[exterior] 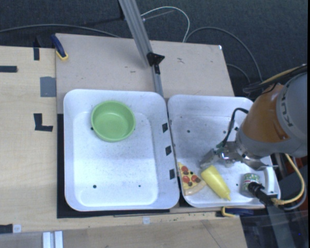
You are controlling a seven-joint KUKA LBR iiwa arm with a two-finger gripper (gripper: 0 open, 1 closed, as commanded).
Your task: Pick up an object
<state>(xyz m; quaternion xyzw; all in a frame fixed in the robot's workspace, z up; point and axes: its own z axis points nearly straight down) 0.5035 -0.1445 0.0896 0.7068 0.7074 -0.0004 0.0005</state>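
Observation:
The right bin holds a yellow squeeze bottle lying on its side near the front edge. A toy pizza slice lies just left of it, and a small green-and-white can just right of it. My gripper hangs low in this bin, right above the bottle's upper end, with the grey and orange arm behind it on the right. A green bowl sits upright in the back of the left bin.
A grey metal pole slants in from the top and ends at the bins' shared back corner. Cables run over the dark floor behind the bench. A black and yellow cable runs along the right bin's front corner.

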